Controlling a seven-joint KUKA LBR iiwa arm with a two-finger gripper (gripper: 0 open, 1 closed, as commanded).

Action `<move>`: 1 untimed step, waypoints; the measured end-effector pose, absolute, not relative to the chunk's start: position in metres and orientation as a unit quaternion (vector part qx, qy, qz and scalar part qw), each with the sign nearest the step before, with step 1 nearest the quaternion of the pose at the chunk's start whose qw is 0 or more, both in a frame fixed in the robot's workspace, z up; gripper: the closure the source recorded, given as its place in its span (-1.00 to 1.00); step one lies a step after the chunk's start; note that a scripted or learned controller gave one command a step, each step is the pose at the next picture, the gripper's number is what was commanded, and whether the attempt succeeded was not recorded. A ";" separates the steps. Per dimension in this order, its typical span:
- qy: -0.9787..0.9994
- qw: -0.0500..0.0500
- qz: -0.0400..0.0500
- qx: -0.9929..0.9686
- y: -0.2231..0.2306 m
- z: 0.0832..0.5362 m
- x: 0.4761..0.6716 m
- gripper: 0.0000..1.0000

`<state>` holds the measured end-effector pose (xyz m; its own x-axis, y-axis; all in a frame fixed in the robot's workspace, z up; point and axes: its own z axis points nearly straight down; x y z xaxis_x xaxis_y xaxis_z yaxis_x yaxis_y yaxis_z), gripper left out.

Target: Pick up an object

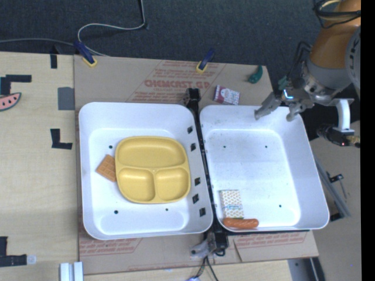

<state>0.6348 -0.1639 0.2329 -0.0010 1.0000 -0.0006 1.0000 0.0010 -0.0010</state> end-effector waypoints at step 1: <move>-0.707 0.002 0.001 -0.707 -0.133 0.153 0.557 -1.00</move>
<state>0.5572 -0.1327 0.1525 -0.0004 1.0000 0.0009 1.0000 0.0004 -0.0038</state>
